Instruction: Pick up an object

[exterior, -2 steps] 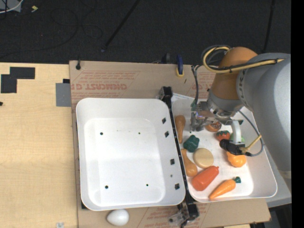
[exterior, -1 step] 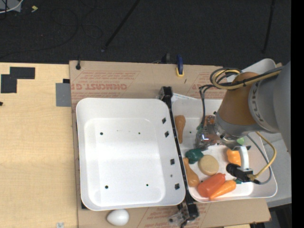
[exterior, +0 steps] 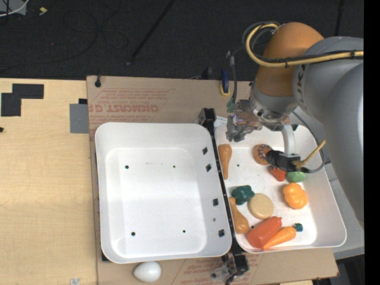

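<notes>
Your gripper (exterior: 236,129) hangs right of centre, above the right bin's (exterior: 332,218) top-left corner; you cannot tell its opening. Toys cluster lower right, the orange carrot (exterior: 224,158) nearest. Descending here risks striking the bin wall.

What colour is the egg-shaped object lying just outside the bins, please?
White; the egg-shaped object shows in the camera view, below the left bin.

I am looking at a robotics lab. Loose cables (exterior: 89,16) trail across the dark floor behind the tabletop (exterior: 41,189). Two white bins (exterior: 154,248) sit on cardboard.
</notes>
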You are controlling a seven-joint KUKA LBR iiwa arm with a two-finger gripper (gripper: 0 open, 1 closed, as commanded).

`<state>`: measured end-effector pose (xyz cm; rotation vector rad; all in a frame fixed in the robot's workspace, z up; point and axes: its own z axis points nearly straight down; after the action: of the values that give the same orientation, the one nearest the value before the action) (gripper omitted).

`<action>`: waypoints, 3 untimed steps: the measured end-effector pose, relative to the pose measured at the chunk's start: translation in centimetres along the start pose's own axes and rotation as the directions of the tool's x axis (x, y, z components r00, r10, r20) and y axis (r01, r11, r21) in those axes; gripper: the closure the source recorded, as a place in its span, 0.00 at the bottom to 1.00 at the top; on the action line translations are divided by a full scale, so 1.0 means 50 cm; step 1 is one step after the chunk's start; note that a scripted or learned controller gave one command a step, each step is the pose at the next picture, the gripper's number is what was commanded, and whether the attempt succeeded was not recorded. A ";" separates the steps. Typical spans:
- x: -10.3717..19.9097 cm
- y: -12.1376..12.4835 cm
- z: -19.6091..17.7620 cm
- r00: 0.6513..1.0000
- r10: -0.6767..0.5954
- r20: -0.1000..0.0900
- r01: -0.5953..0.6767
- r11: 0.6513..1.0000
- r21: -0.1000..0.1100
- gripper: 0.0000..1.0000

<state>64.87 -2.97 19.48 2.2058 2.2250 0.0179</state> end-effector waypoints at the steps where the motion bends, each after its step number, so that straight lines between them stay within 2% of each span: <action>1: 0.031 -0.001 -0.388 1.000 0.005 0.002 -0.005 1.000 -0.003 1.00; 2: 0.061 0.000 -0.708 1.000 0.006 0.002 -0.006 1.000 -0.002 1.00; 3: 0.118 0.001 -0.684 1.000 0.006 0.002 -0.006 1.000 0.018 1.00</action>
<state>64.39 2.87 53.71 2.2206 2.2268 -0.0045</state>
